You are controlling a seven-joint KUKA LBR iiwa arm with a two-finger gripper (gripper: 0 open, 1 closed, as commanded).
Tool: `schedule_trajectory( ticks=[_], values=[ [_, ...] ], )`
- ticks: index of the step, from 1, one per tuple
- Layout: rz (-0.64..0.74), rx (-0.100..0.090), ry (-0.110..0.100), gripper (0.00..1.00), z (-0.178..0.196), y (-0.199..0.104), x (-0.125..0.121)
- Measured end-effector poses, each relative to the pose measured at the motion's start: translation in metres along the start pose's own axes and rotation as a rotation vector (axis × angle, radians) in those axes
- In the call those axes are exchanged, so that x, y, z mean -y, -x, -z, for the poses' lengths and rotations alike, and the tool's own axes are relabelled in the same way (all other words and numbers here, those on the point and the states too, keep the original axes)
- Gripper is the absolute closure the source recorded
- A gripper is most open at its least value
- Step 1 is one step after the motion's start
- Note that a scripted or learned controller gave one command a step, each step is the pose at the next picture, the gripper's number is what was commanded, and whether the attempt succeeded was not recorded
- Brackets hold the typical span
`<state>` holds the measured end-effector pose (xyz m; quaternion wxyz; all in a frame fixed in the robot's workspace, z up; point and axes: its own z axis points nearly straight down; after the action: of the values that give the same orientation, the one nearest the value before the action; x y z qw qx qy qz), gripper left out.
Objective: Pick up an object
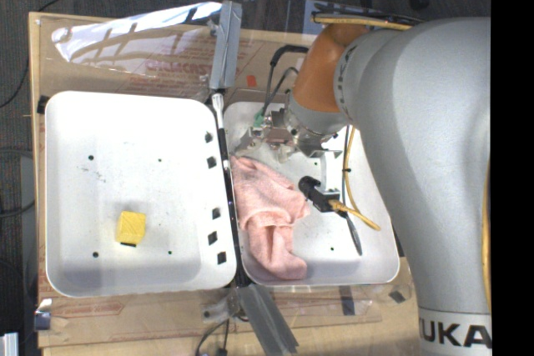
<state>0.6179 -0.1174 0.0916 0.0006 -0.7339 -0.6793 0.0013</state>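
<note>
Two white bins (125,129), one yellow block (131,228) well left of one pink cloth (267,217), the gripper (275,136) at the cloth's top with its grip impossible to tell, the arm (434,179) lettered KUKA.

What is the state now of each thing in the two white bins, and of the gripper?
Pink cloth: crumpled, lying in the shallow white bin on the view's right.
Small yellow block: lying flat in the white bin on the view's left, apart from everything.
Two-finger gripper: over the right-hand bin, by the cloth's upper end.
</note>
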Motion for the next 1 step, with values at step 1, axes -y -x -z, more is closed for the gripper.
schedule_trajectory(
  ticks=[1],
  values=[
    [0.081, -0.002, 0.000, 0.00, 0.0098, -0.0049, -0.0386]
  ],
)
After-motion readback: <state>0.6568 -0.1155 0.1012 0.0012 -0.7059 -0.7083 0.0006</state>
